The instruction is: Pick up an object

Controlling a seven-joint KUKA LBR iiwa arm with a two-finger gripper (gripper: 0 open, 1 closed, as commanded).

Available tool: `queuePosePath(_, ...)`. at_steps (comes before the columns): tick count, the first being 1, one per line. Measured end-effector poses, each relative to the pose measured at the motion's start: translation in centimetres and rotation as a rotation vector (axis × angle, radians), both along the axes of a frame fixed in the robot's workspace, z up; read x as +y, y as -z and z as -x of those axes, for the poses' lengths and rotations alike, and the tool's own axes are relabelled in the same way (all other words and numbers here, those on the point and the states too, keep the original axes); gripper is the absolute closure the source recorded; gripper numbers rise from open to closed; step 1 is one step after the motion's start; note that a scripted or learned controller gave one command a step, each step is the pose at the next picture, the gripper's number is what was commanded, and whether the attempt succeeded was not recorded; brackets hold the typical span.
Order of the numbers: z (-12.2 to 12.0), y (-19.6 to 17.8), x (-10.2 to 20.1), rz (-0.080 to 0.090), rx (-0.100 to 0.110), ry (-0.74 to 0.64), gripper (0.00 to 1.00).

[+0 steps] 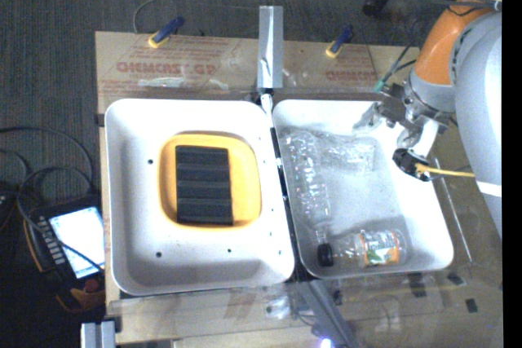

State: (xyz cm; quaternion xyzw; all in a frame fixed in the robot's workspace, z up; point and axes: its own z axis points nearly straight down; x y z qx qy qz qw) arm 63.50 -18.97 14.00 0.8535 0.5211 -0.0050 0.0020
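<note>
At the far right corner of the right shallow white bin [424, 200], the gripper [390, 112] is poised over the rim, and whether it is open or closed cannot be told. Nothing is seen to be held.

Three candidates lie in this bin. A clear plastic bottle with an orange and green label and a black cap [367, 247] is laid on its side along the near wall. A crushed transparent bottle [306, 175] is stretched along the left wall. A crumpled clear plastic piece [347, 149] lies near the gripper.

A slip is judged likely, since the labelled bottle is round and could roll away when touched. The thin crushed plastic could buckle or be missed. Anything hugging a wall could cause the bin to be struck.
</note>
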Motion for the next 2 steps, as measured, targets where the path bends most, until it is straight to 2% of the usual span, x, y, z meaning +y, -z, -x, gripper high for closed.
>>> queuePosePath(1,6.7,-1.6,0.1,-0.009,-0.003,-0.340,0.00)
queuePosePath(2,3.5,-7.2,-1.9,-0.009,-0.004,-0.333,0.00)
